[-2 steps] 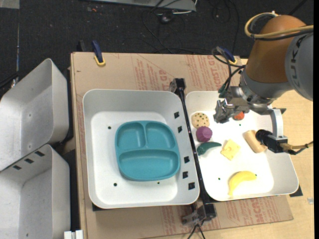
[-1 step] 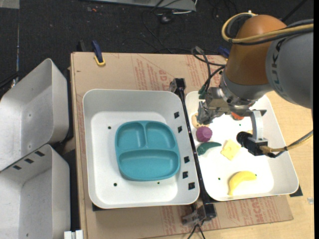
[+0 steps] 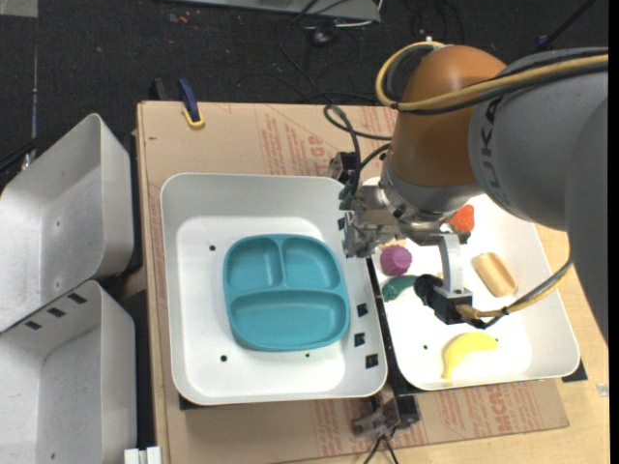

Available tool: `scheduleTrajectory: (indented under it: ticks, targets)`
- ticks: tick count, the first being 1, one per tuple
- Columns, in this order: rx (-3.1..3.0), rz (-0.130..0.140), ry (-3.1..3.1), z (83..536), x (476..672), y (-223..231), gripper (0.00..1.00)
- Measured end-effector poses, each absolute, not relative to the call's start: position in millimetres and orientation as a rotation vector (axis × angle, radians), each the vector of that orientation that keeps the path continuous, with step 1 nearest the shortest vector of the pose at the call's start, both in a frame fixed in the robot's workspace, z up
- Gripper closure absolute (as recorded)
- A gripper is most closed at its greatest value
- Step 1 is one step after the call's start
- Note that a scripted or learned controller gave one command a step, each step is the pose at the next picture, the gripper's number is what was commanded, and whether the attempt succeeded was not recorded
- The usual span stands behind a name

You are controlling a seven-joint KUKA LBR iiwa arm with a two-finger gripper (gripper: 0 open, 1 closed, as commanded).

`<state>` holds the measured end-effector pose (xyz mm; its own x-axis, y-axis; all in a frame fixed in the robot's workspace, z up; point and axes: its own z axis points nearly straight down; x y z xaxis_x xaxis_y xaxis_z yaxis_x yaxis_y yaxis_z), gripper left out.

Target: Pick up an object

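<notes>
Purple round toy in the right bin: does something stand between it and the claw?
Nothing visible does. The claw hangs close beside the small purple round toy, on its upper left. A green rounded piece lies just below the toy, off that path.

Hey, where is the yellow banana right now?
In the camera view the yellow banana lies in the right-hand bin, near its front wall, just below the tan block.
</notes>
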<state>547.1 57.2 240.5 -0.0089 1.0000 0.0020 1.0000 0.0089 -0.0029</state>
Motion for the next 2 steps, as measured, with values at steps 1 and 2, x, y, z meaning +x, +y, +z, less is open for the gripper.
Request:
scheduleTrajectory:
  ticks: [1,2]
  targets:
    - [-2.211,0.004,-2.227,232.7,525.7,99.4,1.00]
    - [-2.220,0.002,-2.221,233.3,526.8,96.5,0.00]
